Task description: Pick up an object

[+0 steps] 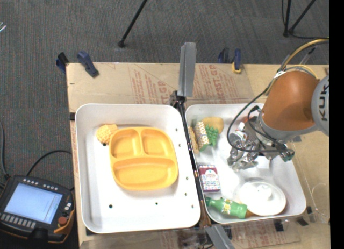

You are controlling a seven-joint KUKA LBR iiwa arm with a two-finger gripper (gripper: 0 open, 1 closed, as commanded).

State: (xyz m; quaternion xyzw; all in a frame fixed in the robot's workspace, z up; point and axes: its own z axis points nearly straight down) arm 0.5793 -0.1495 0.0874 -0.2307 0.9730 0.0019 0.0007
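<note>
My gripper (244, 159) hangs low inside the right bin (293, 180), near its middle, with my orange-banded wrist above and to the right of it. From this slant I cannot tell how the gripper is set, and I see nothing caught in it.

Taking the gripper as my landmark: the small red box (209, 178) lies to its left and a little toward the front edge, its long side running front to back. The white lid (262, 198) sits just in front of the gripper. The green bottle (226, 206) lies at the front, left of the lid, its long axis running left to right. The corn piece (202, 134) and green toy (212, 135) lie to the gripper's left, toward the back.

The lid looks nearest, but flat; I judge the red box the easier grab, a short shift leftward.
</note>
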